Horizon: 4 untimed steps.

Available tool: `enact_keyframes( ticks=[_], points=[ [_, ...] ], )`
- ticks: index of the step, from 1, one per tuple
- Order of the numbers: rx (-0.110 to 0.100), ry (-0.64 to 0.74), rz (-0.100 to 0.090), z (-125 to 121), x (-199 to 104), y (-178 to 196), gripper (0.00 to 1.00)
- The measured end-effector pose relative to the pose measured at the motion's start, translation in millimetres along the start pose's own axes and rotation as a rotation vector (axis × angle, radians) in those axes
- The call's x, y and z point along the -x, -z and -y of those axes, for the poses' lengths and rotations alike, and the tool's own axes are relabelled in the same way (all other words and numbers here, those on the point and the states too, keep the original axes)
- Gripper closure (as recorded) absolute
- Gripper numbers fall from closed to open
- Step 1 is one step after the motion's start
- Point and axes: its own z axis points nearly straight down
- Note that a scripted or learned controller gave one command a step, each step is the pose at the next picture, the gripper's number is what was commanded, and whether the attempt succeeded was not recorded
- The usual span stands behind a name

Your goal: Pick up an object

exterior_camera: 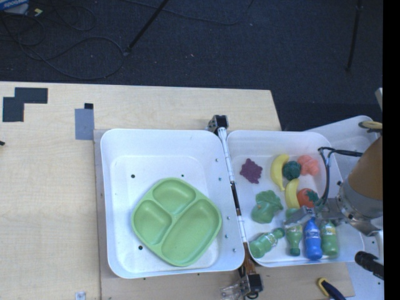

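The right bin (250, 144) holds several toys: a purple grape bunch (251, 170), a yellow banana (279, 167), a dark teal ball (291, 170), a pink-orange piece (307, 164), a second yellow piece (291, 193), a red tomato (305, 197), and a green leafy vegetable (267, 206). Along the near wall lie a green bottle (265, 243), a small green bottle (294, 240), a blue bottle (312, 240) and another green bottle (329, 240). My gripper (305, 215) reaches in from the right, low over the bottles just above the blue one, below the tomato.
The left bin (119, 167) carries a light green divided plate (177, 221). A black clamp (218, 122) sits at the far end of the seam between the bins. The wooden bench (44, 199) extends to the left. A yellow-handled tool (330, 288) lies near the front right.
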Motion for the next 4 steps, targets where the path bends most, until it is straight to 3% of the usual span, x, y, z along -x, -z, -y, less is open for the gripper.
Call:
enact_keyframes(
  ticks=[1, 2, 3, 4],
  points=[
    [0.001, -0.005, 0.002, 0, 1, 10, 1.0],
    [-0.002, 0.0, 0.01, 3, -51, 71, 1.0],
    [-0.001, 0.0, 0.011, -51, -62, 117, 1.0],
    [-0.003, 0.001, 0.01, -17, -118, 158, 1.0]
  ],
)
